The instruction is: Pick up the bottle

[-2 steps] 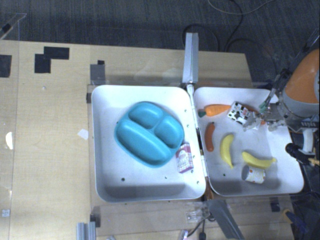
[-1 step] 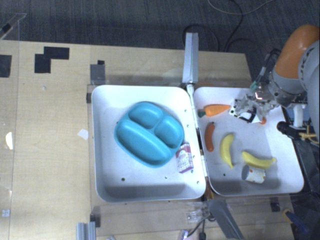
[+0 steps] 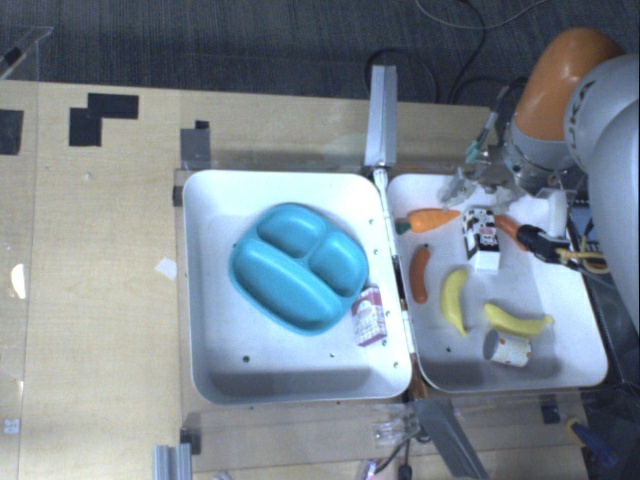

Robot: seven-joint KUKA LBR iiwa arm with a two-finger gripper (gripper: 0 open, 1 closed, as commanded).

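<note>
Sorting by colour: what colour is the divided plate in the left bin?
Turquoise blue divided plate, seen in the camera view.

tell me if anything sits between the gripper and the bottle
The bottle lies in the left bin beside the blue divided plate. The gripper is over the right bin. Between them lie the bins' adjoining walls, the carrot and the sausage; nothing covers the bottle.

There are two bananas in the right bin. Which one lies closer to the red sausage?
The upright-lying banana, just right of the red sausage. The other banana lies crosswise farther right, above the small cup.
</note>
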